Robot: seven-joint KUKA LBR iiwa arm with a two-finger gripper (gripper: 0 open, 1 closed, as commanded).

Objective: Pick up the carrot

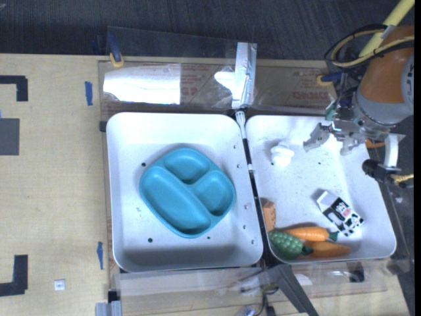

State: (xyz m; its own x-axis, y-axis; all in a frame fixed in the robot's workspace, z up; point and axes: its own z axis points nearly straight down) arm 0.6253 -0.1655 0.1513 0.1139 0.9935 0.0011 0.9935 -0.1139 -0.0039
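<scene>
Right bin (368,176): carrot (308,234) at near edge, well apart from pincer (332,139), fingers spread, gripping nothing.

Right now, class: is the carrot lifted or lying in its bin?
Lying down. The carrot rests flat along the right bin's near edge; the gripper is apart.

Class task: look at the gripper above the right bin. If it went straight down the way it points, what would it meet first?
Probably bare floor of the right bin. The gripper hangs over the bin's upper part, apart from the carrot at the near wall. Depth is unclear from above.
</scene>
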